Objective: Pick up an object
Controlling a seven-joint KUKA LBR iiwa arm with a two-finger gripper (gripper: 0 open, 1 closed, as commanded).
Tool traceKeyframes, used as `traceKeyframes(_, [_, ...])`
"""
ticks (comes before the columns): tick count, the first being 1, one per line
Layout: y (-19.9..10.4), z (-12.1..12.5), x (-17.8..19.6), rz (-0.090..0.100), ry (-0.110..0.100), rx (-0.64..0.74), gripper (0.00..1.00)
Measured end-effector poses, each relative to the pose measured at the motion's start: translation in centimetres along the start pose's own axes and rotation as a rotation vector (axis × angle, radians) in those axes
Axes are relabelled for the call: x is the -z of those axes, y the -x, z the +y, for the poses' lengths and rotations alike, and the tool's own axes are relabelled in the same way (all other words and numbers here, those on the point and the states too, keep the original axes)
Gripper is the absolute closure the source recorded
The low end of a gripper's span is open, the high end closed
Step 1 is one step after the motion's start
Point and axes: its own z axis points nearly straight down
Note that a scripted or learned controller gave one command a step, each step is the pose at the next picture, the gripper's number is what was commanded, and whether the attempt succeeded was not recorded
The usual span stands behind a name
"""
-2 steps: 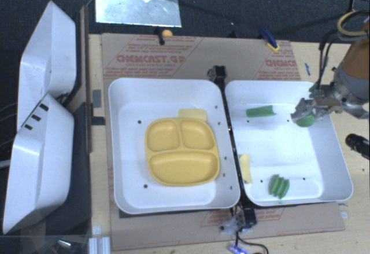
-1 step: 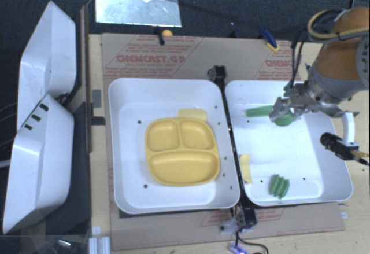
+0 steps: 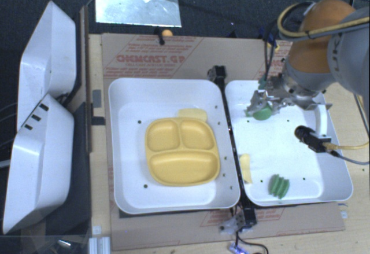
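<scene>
Right now the gripper (image 3: 260, 103) is down in the right-hand shallow white plastic bin (image 3: 329, 189), towards its far left corner, right on top of a small rounded green object (image 3: 263, 113). Whether it is closed on that piece or just resting against it, I cannot tell. Nearer the front of the same bin lies a ribbed green pod-shaped piece (image 3: 278, 186), and a pale yellow wedge (image 3: 245, 167) sits against the bin's left wall. The left-hand white bin (image 3: 124, 131) holds a yellow divided plastic plate (image 3: 182, 151), with a pale yellow flat block (image 3: 192, 114) just behind it.

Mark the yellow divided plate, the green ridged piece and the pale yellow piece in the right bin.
yellow divided plate (image 3: 181, 151): camera view, centre where its dividers meet.
green ridged piece (image 3: 278, 186): camera view, its middle.
pale yellow piece (image 3: 245, 168): camera view, its middle.
</scene>
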Motion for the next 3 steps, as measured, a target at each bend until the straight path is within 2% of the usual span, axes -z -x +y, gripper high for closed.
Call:
traceKeyframes(1, [-5.2,1.1,1.4,0.0,0.001,0.0,1.0])
traceKeyframes(2, [-10.5,3.0,1.1,0.0,0.0,-0.001,1.0])
traceKeyframes(3, [-15.7,3.7,2.4,0.0,0.001,0.0,1.0])
